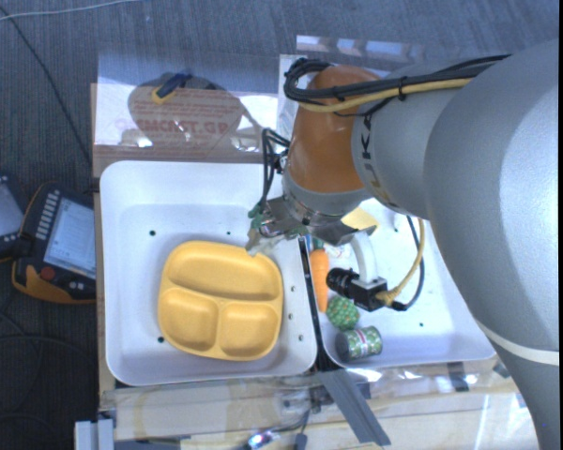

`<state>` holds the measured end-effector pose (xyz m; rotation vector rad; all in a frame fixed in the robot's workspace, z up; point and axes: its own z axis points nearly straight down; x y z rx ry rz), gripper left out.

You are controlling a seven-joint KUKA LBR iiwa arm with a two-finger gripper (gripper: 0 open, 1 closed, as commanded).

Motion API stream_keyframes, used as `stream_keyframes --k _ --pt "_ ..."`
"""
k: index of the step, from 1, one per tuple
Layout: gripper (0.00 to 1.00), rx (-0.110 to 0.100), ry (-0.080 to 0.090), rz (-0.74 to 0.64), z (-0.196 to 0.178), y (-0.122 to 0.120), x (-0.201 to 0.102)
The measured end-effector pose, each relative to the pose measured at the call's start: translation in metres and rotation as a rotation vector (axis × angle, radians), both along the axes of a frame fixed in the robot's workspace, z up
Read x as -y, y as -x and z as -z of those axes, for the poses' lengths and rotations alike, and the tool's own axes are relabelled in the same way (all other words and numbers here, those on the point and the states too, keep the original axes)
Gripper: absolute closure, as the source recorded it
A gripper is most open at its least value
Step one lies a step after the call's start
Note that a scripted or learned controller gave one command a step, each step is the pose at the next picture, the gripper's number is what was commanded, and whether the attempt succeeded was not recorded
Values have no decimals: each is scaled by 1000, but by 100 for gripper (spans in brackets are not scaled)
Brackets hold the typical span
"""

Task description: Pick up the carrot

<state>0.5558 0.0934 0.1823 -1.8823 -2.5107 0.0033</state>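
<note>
Hovering above the carrot (319, 272), the gripper (305, 237) bears no readable writing.

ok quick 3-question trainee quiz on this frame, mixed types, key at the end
1. True or false: the carrot lies in the left bin.
2. What sits in the left bin? A) yellow divided tray B) green can C) carrot
3. Fill in: the green can lies in the ____ bin.

Key: 1 false, it lies in the right bin by the divider, below the gripper. 2 A. 3 right.
</note>
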Motion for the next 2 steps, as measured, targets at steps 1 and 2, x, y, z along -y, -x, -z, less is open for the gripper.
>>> stream_keyframes --k 1,2 --pt "100 -2 -1 -2 -8 0 -1" --pt "100 4 7 459 -85 -1 14"
